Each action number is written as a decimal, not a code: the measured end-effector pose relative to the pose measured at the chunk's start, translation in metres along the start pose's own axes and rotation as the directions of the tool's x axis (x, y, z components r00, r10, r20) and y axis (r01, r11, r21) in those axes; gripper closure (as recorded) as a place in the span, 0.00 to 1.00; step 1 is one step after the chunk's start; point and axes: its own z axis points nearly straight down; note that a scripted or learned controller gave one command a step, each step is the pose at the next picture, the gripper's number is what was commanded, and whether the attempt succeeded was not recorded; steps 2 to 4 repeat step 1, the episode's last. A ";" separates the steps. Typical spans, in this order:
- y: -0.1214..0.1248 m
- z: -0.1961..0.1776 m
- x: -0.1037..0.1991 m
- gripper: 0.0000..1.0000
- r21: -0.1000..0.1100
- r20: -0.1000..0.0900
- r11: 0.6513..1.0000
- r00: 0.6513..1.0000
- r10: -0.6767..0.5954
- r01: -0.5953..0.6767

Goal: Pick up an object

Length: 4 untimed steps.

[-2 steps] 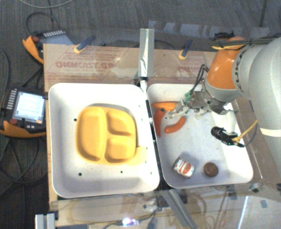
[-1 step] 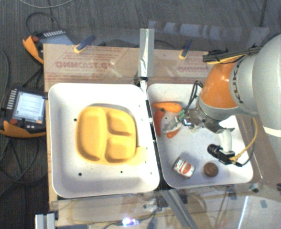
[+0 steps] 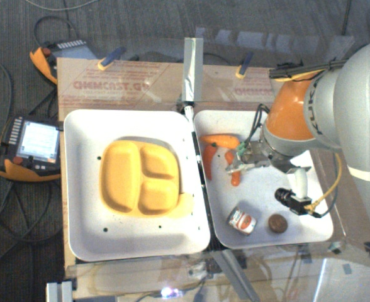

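Observation:
The right bin (image 3: pixel 298 231) holds an orange carrot-like piece (image 3: pixel 219 141) near its far left corner. A thinner orange piece (image 3: pixel 208 162) lies along its left wall. A small orange bit (image 3: pixel 236 178) lies just below the gripper. A red and white can (image 3: pixel 241 221) lies on its side near the front, with a brown round disc (image 3: pixel 277 223) to its right. My gripper (image 3: pixel 238 160) hangs low over the orange pieces in the bin's left half, its tip right beside the small orange bit. The arm's wrist hides the bin's far right part.
The left bin (image 3: pixel 84 187) holds a yellow divided tray (image 3: pixel 141 177) in its middle. A grey divider post (image 3: pixel 192 74) stands behind the gap between the bins. A black cable connector (image 3: pixel 289 198) hangs over the right bin. A handheld pendant (image 3: pixel 34 146) lies on the floor at left.

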 end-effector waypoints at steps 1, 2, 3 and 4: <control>0.046 -0.113 0.019 1.00 0.015 -0.008 0.984 0.984 -0.178 0.178; 0.046 -0.113 0.019 1.00 0.015 -0.008 0.984 0.984 -0.178 0.178; 0.046 -0.113 0.019 1.00 0.015 -0.008 0.984 0.984 -0.178 0.178; 0.046 -0.113 0.019 1.00 0.015 -0.008 0.984 0.984 -0.178 0.178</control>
